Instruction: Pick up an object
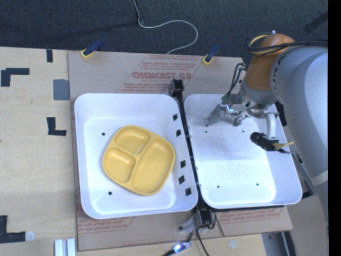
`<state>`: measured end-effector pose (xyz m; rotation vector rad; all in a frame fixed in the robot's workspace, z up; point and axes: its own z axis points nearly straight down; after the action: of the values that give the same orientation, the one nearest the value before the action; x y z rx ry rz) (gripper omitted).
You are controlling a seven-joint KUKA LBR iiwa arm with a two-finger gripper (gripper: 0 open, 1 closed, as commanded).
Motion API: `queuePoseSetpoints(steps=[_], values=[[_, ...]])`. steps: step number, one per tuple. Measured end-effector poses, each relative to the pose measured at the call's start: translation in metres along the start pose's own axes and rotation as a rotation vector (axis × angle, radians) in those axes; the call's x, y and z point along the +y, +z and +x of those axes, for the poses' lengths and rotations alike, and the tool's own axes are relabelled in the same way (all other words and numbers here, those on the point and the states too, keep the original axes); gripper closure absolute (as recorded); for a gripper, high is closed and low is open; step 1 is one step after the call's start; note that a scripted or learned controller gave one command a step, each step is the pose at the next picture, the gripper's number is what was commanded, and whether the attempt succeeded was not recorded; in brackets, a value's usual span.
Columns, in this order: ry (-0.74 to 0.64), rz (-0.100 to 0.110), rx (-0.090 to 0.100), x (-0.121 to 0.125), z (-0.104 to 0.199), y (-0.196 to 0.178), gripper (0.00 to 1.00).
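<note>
Hovering over right bin point(277, 188), hand point(213, 118) spread and holding nothing, yellow tray point(139, 159) in left bin point(85, 143)

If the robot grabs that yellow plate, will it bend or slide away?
The yellow plate looks like moulded plastic, so probably stiff and light. Its smooth, rounded rim may slip from the fingers. It lies flat in the left bin, so it would likely slide, not tip.

The grey arm point(306, 105) is cut off by the right edge and hides the right-hand shallow white bin's point(240, 180) far right corner.
</note>
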<state>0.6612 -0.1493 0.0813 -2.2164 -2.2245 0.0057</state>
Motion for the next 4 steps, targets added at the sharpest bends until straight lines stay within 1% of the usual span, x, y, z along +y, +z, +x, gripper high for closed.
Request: queuePoseSetpoints(steps=[1,2,3,4], values=[[-0.001,-0.003,0.000,0.001,0.001,-0.013,1.00],[0.004,-0.004,0.002,-0.006,-0.002,-0.058,1.00],[0.002,-0.003,0.002,-0.012,0.004,-0.103,1.00],[0.002,-0.005,0.002,-0.011,0.004,-0.145,1.00]])
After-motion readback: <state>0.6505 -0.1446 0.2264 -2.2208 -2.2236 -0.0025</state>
